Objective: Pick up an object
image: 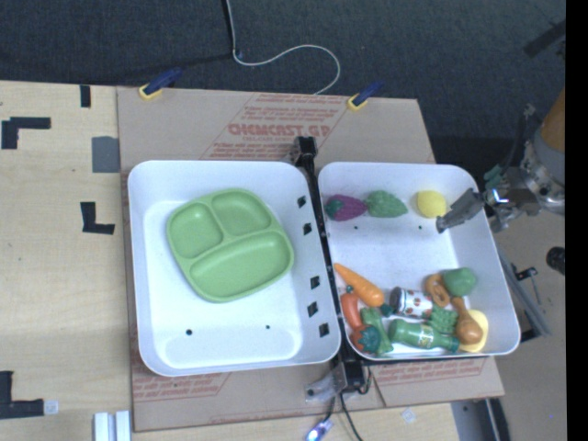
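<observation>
Green plate (pixel 231 243); white bins (pixel 147 274); yellow lemon (pixel 428 202); orange carrot (pixel 360 285).

Light wood tabletop (pixel 55 274) with black tape marks on left part. Brown cardboard sheet (pixel 276 127) with red print lying flat on it, pinned at far edge by two blue-and-yellow clamps (pixel 160 83). Dark blue-grey carpet floor (pixel 110 16) beyond far edge. Thin white cable (pixel 276 58) looping across carpet. Light even, shadows soft.
</observation>
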{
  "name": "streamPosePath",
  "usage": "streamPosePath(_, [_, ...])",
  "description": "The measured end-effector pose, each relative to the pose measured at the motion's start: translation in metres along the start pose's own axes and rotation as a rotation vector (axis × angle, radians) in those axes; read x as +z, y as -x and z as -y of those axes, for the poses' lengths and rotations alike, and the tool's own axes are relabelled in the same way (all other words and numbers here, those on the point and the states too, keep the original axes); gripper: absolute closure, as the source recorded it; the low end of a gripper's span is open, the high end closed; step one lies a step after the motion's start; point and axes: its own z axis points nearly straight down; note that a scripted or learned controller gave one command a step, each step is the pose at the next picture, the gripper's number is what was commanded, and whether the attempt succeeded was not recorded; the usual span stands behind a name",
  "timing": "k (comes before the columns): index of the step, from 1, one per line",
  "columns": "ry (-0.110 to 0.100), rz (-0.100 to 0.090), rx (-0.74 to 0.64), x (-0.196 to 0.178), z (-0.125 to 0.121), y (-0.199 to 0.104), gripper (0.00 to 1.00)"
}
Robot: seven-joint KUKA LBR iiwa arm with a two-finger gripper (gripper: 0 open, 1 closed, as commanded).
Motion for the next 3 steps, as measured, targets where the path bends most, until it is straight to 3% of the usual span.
streamPosePath(1, [0.01, -0.002, -0.011, -0.1, 0.031, -0.097, 0.0])
streamPosePath(2, [0.0, 0.0, -0.003, -0.103, 0.031, -0.092, 1.0])
streamPosePath(3, [-0.007, -0.004, -0.014, -0.049, 0.054, -0.226, 1.0])
